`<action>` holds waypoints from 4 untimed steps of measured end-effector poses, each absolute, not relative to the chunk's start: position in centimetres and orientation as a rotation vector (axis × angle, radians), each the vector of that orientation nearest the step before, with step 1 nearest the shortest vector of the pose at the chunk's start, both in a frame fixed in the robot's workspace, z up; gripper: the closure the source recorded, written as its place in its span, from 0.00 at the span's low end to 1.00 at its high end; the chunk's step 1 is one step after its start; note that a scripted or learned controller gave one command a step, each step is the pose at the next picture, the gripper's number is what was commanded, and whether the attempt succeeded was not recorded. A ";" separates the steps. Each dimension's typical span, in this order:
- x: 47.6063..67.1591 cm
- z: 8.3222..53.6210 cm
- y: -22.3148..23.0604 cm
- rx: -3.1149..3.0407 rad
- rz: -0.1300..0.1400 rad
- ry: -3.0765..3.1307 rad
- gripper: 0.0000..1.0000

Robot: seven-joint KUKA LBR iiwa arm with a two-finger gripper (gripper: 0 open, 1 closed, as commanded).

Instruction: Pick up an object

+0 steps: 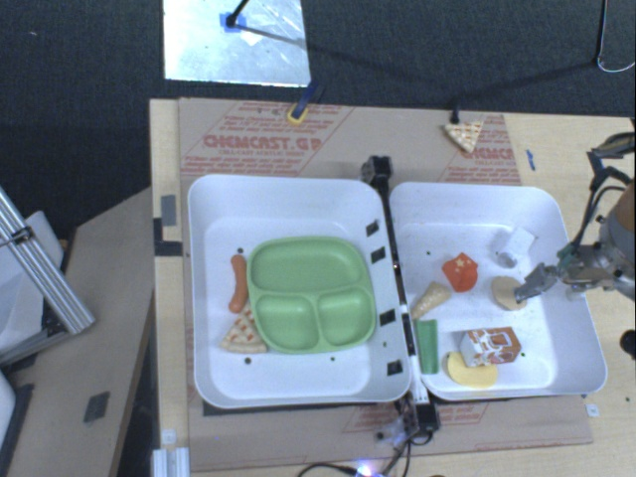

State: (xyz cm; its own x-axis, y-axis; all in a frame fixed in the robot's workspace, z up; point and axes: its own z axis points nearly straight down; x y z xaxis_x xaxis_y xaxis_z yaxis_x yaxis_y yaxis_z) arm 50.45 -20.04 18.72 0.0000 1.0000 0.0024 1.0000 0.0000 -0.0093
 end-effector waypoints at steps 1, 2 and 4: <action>50.7 19.2 -20.0 -2.218 0.000 -2.226 0.00; 50.6 13.0 -19.6 -2.217 0.002 -2.221 0.00; 50.7 9.5 -19.6 -2.223 -0.002 -2.226 1.00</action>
State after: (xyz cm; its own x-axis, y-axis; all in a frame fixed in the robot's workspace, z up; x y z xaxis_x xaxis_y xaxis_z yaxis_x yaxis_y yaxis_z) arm 50.73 -19.63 9.51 -0.0011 1.0000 -0.0017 1.0000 0.0011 0.0039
